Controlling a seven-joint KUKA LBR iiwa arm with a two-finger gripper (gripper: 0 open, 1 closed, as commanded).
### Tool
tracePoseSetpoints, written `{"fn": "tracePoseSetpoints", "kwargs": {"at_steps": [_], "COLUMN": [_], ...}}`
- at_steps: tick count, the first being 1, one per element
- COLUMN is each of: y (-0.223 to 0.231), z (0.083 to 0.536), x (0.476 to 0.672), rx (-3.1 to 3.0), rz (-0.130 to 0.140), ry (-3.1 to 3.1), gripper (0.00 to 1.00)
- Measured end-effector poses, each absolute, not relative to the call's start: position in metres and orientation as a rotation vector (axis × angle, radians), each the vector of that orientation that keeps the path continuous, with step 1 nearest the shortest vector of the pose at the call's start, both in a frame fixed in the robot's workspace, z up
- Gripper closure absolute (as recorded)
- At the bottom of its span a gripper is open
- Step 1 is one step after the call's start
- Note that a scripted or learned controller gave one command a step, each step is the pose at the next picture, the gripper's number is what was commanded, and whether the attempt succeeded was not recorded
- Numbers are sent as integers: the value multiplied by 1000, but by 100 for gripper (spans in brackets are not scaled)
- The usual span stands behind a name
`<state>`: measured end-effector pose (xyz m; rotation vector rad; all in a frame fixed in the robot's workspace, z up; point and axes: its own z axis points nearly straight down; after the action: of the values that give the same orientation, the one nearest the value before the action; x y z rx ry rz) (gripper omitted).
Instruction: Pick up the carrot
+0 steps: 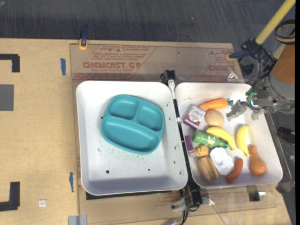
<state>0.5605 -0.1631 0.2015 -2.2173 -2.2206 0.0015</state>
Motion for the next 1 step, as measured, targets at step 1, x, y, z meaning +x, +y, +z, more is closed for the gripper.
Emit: {"fn": "tracePoseSetpoints", "kwargs": {"at_steps": [1], "y": [-145], "z": [140], "x": [609], "rx": [-2561], "rz": [1], "ry": [-1819], "gripper": [0]}}
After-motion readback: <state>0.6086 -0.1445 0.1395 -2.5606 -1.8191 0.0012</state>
